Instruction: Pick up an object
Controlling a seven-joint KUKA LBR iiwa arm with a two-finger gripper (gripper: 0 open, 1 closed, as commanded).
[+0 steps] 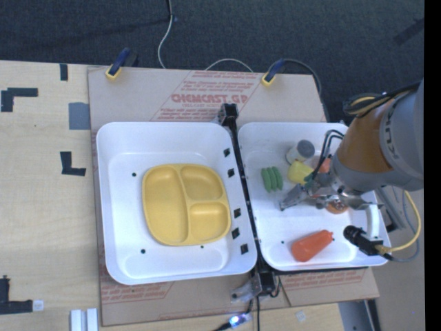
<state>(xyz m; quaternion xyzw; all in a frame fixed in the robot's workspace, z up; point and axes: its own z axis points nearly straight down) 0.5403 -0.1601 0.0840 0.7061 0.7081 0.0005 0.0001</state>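
The arm [375, 147] leans in over the right bin [275, 254], wrist low, gripper [293, 198] aimed toward the divider. Its fingers look nearly closed, with nothing between them. The carrot [311, 245] lies near, below the gripper, long axis roughly across the bin. The green piece [271, 178] sits just above and left of the tips, probably the closest pick.

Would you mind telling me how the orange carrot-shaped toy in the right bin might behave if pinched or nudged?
The orange carrot toy looks rounded and tapered, so it may roll or pivot if nudged. Its glossy, plastic-looking skin could slip between fingers. It seems light, lying free on the right bin floor.
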